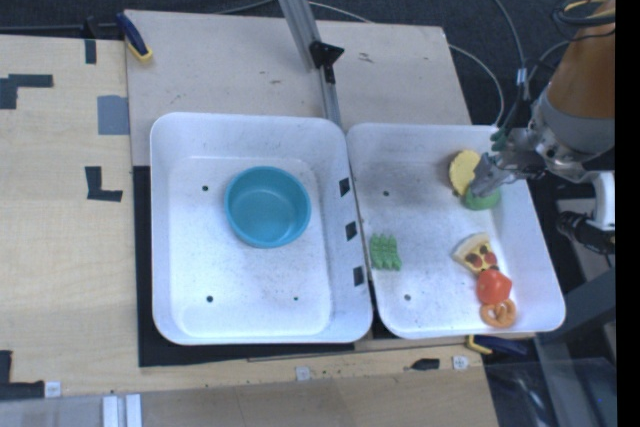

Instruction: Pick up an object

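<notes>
The gripper [487, 183] sits low in the right bin [420, 215], right at the yellow toy [463, 169] (I can't tell its grip). Next: squeeze, then lift.

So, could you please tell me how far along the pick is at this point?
Done: the gripper has reached the right bin, low beside the yellow piece and over the green piece. In hand: nothing visibly held. Left: grasping and lifting an object.
</notes>
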Controlling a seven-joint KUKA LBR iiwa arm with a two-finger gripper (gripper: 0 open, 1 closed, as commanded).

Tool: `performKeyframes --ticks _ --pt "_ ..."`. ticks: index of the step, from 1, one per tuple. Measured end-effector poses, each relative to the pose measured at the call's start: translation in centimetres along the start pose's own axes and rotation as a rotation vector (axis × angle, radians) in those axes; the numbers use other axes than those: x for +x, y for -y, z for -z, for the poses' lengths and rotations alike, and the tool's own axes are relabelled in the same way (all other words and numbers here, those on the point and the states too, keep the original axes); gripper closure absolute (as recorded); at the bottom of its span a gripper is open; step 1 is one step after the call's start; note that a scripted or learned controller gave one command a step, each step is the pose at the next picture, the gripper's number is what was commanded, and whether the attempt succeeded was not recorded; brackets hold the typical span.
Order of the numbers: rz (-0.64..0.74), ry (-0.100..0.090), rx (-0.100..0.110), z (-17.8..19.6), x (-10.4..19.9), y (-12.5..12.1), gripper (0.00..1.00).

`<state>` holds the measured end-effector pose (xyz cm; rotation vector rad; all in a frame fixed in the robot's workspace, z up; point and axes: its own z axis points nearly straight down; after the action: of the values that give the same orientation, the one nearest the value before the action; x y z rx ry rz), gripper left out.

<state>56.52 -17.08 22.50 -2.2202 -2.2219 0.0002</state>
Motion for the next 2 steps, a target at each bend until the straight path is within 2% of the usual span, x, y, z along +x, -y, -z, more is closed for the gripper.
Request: performKeyframes --ticks 1,2 --pt "0.0 0.0 0.0 0.0 0.0 0.0 0.0" --pt "0.0 -0.001 0.004 -6.0 0.7 0.5 0.0"
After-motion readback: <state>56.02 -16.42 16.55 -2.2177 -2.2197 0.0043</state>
